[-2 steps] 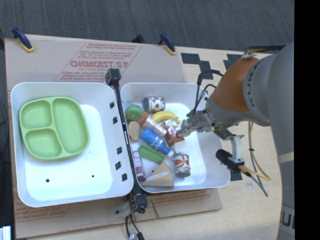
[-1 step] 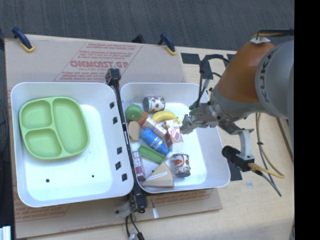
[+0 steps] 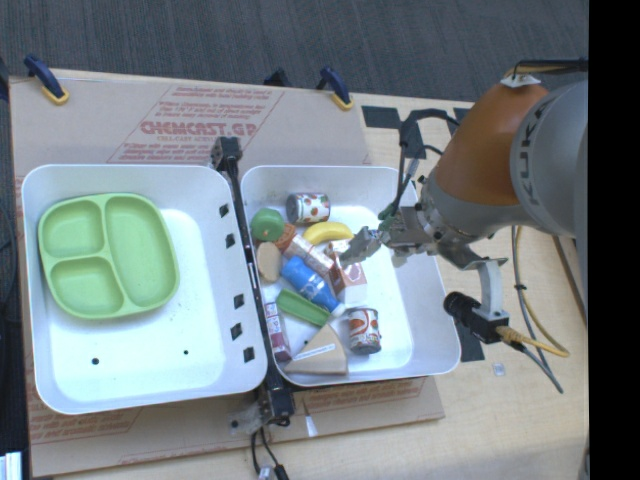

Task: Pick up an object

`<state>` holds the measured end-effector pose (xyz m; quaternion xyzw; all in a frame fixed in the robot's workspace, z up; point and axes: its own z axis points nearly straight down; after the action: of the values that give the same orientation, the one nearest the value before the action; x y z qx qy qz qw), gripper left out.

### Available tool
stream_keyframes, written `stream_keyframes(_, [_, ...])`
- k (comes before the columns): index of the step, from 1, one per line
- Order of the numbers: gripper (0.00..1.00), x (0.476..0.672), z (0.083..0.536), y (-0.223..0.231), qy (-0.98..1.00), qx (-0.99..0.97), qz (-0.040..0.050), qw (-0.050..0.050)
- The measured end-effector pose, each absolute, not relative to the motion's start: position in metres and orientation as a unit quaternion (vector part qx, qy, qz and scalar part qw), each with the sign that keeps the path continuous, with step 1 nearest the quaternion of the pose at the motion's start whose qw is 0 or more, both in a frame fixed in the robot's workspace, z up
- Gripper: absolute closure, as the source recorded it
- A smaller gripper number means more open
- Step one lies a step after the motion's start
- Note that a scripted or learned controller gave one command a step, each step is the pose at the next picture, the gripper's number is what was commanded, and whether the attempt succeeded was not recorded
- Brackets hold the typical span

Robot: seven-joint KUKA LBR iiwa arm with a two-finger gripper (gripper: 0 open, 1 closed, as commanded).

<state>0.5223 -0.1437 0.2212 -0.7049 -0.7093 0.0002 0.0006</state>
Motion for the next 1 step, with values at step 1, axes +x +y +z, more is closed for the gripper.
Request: stream_keyframes(1, [0.00, 0.5420, 0.0929, -0.1822, -0.710, -0.704, 0.0002, -0.001])
